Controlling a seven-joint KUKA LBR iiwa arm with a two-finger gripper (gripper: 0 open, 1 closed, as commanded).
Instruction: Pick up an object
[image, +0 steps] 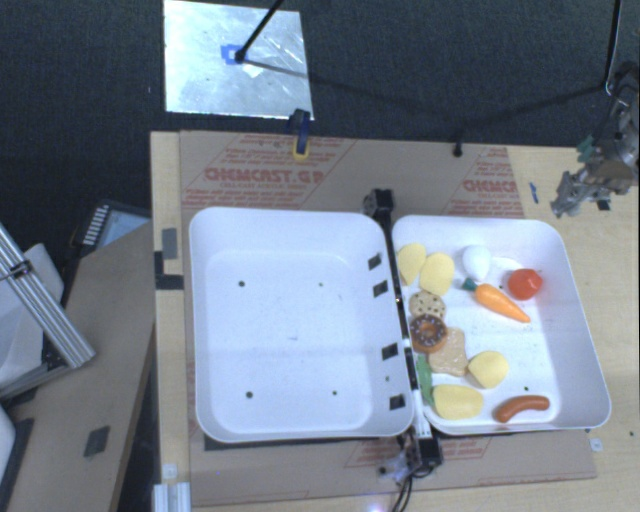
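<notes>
The right bin (570, 300) holds several toy foods. Among them are an orange carrot (501, 302), a red tomato (525, 283), a white egg (477, 262), a chocolate donut (428, 331), a sausage (521, 406) and yellow pieces such as a lemon-like lump (488, 368). My gripper (585, 190) hangs at the far right, above the bench beyond the right bin's back corner, away from all the food. Its fingers are too small and blurred to read.
The left bin (290, 320) lies beside the right one, joined by a black hinge strip (395, 300). A shiny metal sheet (238, 58) lies at the back. Cables cross the dark floor at top right. A side table stands at the left.
</notes>
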